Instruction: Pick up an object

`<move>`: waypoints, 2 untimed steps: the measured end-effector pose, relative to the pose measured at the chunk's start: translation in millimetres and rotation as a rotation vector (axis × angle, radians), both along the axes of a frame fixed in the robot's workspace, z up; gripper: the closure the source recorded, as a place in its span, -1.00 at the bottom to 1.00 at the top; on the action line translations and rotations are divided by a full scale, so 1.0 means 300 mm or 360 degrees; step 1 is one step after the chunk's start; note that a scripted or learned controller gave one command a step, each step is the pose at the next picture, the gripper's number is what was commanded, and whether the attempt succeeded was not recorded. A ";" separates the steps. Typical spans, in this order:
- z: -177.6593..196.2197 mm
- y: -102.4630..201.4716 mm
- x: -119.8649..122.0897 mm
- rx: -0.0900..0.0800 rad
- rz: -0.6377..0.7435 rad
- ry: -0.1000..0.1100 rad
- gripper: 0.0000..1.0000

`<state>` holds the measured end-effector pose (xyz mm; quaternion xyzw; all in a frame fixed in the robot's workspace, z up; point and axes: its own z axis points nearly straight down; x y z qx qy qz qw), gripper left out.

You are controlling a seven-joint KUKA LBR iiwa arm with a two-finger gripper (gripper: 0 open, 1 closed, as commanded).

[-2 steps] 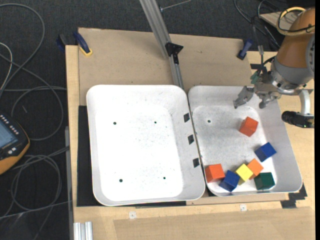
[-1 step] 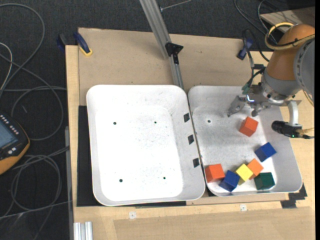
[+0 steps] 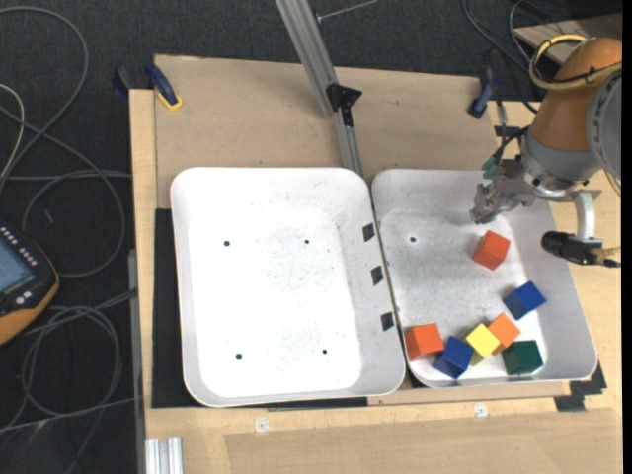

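In the right bin (image 3: pixel 434 279) an orange-red cube (image 3: pixel 491 250) sits tilted, just below and slightly right of my gripper (image 3: pixel 484 210). The gripper hangs over the bin's upper middle, and whether it touches the cube is unclear. Along the bin's near edge are an orange cube (image 3: pixel 426 340), a blue cube (image 3: pixel 455 355), a yellow cube (image 3: pixel 482 340), a second orange cube (image 3: pixel 505 329) and a green cube (image 3: pixel 522 358). Another blue cube (image 3: pixel 525 297) rests alone near the right wall.
The left bin (image 3: pixel 267 284) adjoins the right one, with black clips on the shared wall. A slanted metal post (image 3: pixel 316 57) rises from the bench behind the bins. Blue clamps sit at the bench's far corners. Cables lie on the floor at left.
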<state>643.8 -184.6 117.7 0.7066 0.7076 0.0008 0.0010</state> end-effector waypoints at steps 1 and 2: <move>0.165 0.018 0.031 -0.0002 0.0001 -0.0008 1.00; 0.350 0.053 0.047 -0.0002 0.0002 -0.0010 1.00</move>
